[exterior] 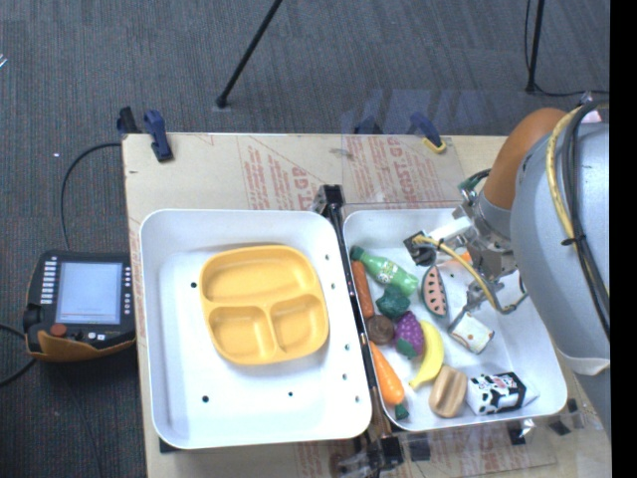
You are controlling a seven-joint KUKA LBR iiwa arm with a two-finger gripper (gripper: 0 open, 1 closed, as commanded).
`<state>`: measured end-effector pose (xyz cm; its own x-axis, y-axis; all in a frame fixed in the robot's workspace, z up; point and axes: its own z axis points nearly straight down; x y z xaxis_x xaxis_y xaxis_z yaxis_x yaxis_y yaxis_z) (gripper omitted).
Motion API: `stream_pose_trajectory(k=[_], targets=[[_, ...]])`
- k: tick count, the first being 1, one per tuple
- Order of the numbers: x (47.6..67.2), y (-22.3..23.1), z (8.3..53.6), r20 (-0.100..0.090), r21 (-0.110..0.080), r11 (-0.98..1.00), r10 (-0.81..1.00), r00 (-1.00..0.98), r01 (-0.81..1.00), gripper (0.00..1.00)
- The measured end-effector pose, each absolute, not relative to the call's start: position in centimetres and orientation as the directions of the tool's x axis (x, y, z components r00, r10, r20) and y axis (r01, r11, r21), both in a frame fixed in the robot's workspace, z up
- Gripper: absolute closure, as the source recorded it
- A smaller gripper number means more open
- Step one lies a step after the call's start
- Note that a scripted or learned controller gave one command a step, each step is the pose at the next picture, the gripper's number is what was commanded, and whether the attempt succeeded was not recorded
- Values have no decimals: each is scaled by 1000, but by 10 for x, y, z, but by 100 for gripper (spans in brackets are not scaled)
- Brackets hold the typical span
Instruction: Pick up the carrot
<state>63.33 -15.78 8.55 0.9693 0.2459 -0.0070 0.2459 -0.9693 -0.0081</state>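
Currently, the grey arm with the orange band is being reached in from the right edge of the bench, over the right white bin. Its pincer is being held above the bin's middle, near a pink watermelon slice and a small white cup-like piece; whether it is spread or closed cannot be told, and nothing is being seen gripped by it.

The orange plastic carrot with a green top is lying along the left wall of the right bin, toward its front corner, well apart from the pincer. Beside it are being displayed a yellow banana, a purple bunch of grapes, a green bottle and a black-and-white milk carton.

A yellow three-compartment plastic tray is being carried in the left white bin.
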Motion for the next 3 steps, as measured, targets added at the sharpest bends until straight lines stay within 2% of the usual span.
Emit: stream_pose_trajectory(k=[1, 2, 3], targets=[[634, -156, 95, -11, -12, -967, 256, 967, 256, 100], [633, -155, 94, -11, -12, -966, 258, 966, 258, 0], [633, -155, 104, -14, -15, -965, 262, 965, 262, 100]])
